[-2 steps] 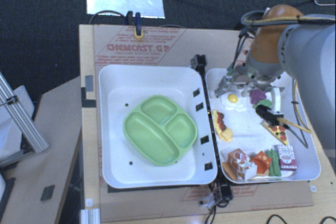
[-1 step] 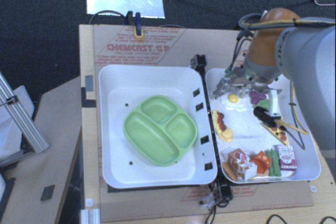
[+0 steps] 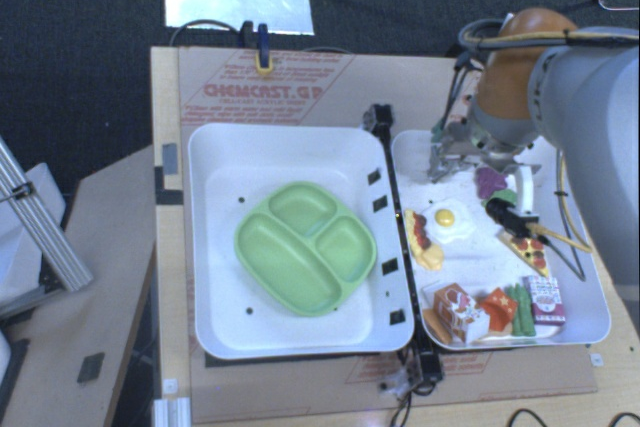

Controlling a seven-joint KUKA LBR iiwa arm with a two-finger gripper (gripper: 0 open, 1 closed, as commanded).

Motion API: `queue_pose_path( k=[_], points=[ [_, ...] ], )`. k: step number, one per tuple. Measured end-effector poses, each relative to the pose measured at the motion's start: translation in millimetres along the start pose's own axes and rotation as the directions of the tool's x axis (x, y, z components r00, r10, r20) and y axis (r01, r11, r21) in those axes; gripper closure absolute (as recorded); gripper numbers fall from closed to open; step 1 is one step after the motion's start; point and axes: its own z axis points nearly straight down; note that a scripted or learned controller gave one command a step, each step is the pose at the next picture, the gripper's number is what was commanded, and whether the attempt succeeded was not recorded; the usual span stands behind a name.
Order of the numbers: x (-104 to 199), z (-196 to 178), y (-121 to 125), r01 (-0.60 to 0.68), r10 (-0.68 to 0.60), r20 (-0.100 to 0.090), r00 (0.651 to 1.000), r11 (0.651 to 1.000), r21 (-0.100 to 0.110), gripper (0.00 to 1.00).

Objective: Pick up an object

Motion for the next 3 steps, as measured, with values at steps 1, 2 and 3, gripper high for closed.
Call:
queue_pose_path(
  k=[1,2,3],
  points=[
    [1,-49,11,0.004,-0.004,0.000,1.000,1.000,-0.002,1.00],
    [-6,-104,20,0.005,-0.005,0.001,1.000,1.000,-0.004,1.00],
    [-6,-130,21,0.006,-0.006,0.000,1.000,1.000,-0.001,1.00]
  ],
)
